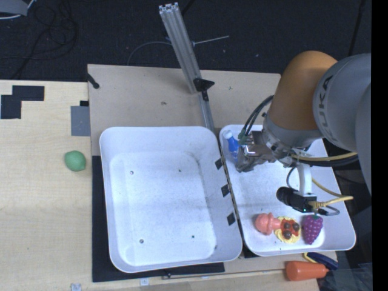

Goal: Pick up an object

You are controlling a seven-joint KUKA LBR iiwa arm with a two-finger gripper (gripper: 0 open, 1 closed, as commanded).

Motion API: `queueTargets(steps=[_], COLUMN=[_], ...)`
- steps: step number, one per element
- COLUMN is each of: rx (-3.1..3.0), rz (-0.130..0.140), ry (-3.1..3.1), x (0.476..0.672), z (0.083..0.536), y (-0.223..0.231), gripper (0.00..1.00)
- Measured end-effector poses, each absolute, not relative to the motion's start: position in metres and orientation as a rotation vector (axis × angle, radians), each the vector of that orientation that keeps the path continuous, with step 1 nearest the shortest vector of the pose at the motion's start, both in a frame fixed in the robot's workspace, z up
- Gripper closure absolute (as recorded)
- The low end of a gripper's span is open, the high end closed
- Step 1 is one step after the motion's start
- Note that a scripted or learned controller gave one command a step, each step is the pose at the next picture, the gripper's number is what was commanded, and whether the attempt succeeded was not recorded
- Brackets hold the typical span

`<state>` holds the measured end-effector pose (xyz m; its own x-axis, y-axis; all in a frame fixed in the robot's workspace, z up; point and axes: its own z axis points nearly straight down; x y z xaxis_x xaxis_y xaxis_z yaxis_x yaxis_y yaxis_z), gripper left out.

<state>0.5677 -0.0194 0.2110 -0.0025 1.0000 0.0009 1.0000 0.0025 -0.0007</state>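
Arm (321,102) reaches in over the right bin (260,193), its bulk covering that bin's far right corner. The left bin (106,138) is not in play.

Claw (245,159) sits low at the far left corner of the right bin, just beside a small blue-and-white bottle-like item (230,144). Can't tell if the claw is released or clenched, and nothing is seen held in it. The likely pick target is that blue-and-white item, tight against the bin's left wall.

Risks, big to small:
- The claw is close to the bin wall and the divider between the bins. A descent there may hit the rim or shove the bin.
- The target is wedged in the corner, so the claw may not get around it. It may close on air, or push the item up the wall and tip it.
- An off-centre grip on a small smooth item likely slips on lift.
- The toys along the right bin's near edge, a pink one (265,223), a yellow piece with dark berries (288,230) and purple grapes (312,228), touch each other. A try there could grab two or scatter them.
- An orange carrot-like toy (303,270) lies on the bench (36,211) by its near right corner. A green ball (75,160) lies toward the bench's left edge. Both are outside the bins and probably out of the pick zone.

Writing: pale lettering on the arm's grey housing, likely the maker's name, too small to read for sure. No readable label on the blue-and-white item.
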Motion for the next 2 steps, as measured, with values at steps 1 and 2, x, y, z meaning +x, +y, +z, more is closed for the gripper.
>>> queueTargets(steps=[1,2], rx=[-2.217,-2.219], rz=[-0.001,-0.001], ry=[-2.225,-2.223], x=[0.575,0.587], z=[0.216,0.223], y=[0.037,0.076], gripper=[1.00,1.00])
